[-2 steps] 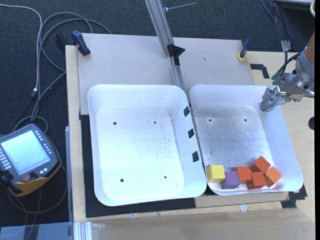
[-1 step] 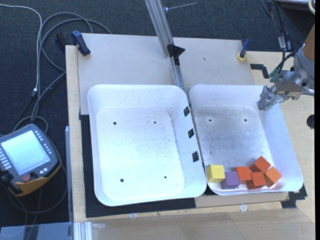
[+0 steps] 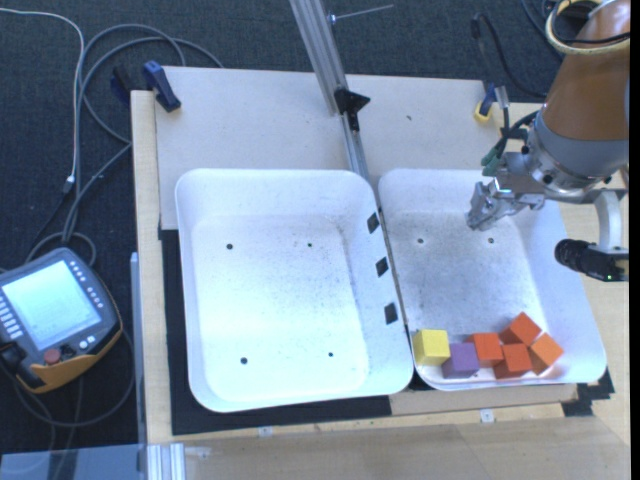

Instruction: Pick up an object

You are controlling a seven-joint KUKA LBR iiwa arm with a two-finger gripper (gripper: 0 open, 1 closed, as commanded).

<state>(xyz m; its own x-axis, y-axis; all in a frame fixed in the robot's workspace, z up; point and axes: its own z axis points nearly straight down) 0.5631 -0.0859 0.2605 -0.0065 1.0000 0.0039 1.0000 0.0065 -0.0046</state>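
Along the near edge of the right bin (image 3: 440, 268) lie a yellow block (image 3: 432, 345), a purple block (image 3: 461, 358) and several orange blocks (image 3: 515, 345), packed close together. My gripper (image 3: 483, 213) hangs over the far part of that bin, well away from the blocks, pointing down and to the left. Nothing is visible between its tips.
The left bin (image 3: 275, 283) sits beside the right one, with small black clips (image 3: 381, 266) along the shared rim. A metal pole (image 3: 320, 38) slants up from the back of the bench. A teach pendant (image 3: 50, 313) rests off the bench at left.
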